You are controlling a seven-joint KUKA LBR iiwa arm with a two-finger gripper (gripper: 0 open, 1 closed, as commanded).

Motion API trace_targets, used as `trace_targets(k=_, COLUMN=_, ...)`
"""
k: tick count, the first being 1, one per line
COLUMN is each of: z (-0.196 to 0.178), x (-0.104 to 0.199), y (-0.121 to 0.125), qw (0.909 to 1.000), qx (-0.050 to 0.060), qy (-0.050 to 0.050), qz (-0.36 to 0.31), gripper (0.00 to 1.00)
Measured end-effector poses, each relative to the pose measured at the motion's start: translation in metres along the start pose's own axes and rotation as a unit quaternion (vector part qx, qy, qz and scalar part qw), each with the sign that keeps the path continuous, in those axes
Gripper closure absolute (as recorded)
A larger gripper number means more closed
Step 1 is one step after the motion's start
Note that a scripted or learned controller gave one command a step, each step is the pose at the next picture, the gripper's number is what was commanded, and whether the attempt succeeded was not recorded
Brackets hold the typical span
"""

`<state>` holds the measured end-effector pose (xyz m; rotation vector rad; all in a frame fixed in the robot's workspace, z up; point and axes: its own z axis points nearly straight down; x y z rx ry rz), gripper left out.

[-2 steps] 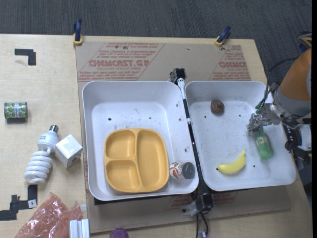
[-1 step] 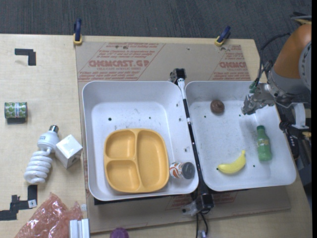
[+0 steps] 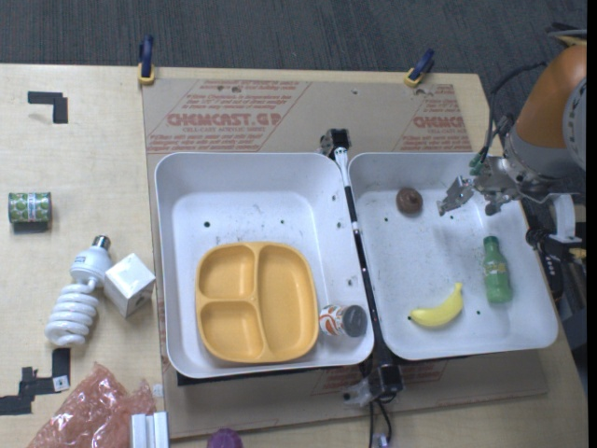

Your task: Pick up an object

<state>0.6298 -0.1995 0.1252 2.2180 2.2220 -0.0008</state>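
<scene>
While the gripper (image 3: 464, 192) hangs over the upper part of the right bin (image 3: 522, 339), it grips nothing; whether it is open or closed cannot be told at this size. Candidates lie apart in that bin: a brown round object (image 3: 409, 200) just beside the gripper, a green bottle (image 3: 495, 269) and a banana (image 3: 438, 310). That spacing should ease a single pick. The arm's upper portion is cut off at the frame edge.

Arm reaching in from right, gripper (image 3: 464, 194) low, empty.
</scene>
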Motion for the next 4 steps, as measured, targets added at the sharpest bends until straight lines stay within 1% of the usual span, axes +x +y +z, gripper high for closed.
trace_targets(k=1, z=0.029, x=0.033, y=0.030, qw=1.0000, qx=0.001, qy=-0.001, qz=0.000, gripper=0.00)
trace_targets(k=2, z=0.033, x=0.085, y=-0.034, qw=1.0000, qx=0.001, qy=0.001, qz=0.001, gripper=0.00)
trace_targets(k=3, z=0.023, x=0.084, y=-0.034, qw=1.0000, qx=0.000, qy=0.000, qz=0.001, gripper=1.00)
trace_targets(k=4, z=0.023, x=0.084, y=-0.034, qw=1.0000, qx=0.000, qy=0.000, qz=0.001, gripper=0.00)
